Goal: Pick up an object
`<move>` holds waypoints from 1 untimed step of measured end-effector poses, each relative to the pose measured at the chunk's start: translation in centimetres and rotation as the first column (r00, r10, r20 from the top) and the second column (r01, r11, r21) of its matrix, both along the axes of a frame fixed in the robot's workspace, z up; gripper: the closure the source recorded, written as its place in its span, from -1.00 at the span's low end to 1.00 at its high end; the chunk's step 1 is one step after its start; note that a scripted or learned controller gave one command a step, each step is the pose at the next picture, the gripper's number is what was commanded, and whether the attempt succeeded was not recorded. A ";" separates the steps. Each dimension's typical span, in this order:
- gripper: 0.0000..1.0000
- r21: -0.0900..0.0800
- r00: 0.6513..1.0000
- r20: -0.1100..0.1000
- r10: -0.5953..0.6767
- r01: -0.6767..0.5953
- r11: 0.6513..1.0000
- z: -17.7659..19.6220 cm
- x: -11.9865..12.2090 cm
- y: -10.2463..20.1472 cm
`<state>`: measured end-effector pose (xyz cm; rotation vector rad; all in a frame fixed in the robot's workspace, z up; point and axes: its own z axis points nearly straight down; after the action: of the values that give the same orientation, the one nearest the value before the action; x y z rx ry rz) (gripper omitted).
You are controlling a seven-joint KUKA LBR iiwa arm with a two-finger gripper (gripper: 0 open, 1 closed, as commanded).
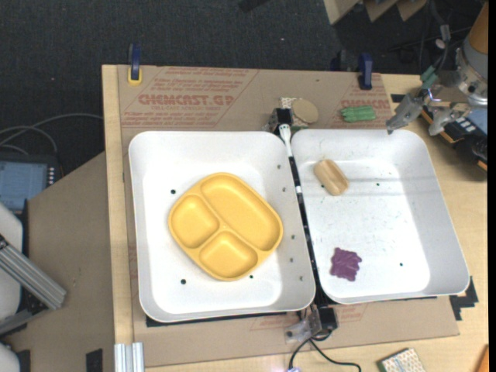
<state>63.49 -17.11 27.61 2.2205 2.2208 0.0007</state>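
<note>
Nearest the camera, at the lower edge of the counter [403, 316], a cable [310, 346] runs off from a small black connector between the two bins. Left bin [147, 208] — a shallow white tray — holds a yellow divided plate [225, 225] with three compartments, lying flat near the bin's centre and turned at an angle to the bin walls. Right bin [442, 239], set just beside the left one with their inner rims touching, holds two loose things well apart from each other: a purple grape bunch [346, 263] in the near half of the bin, and a tan bread-like block [332, 177] in the far left part, close to the inner rim. Beyond the bins, on the brown cardboard sheet [194, 99] that covers the counter, a green object [358, 115] lies just outside the far wall of the right bin, and a round tan disc [305, 112] lies near the gap between the bins. Two blue clamps [135, 62] pin the sheet at its far edge. Arm position: the hand [411, 111] hangs at the far right corner of the right bin, above its rim, apart from every object in the bins — nothing is seen between its fingers, and whether they stand open or closed cannot be told.
</note>
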 end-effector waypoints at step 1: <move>-1.00 0.006 1.000 0.011 0.016 -0.016 1.000 8.4 1.7 14.7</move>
<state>65.24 -2.41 35.98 2.1997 2.2362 0.0199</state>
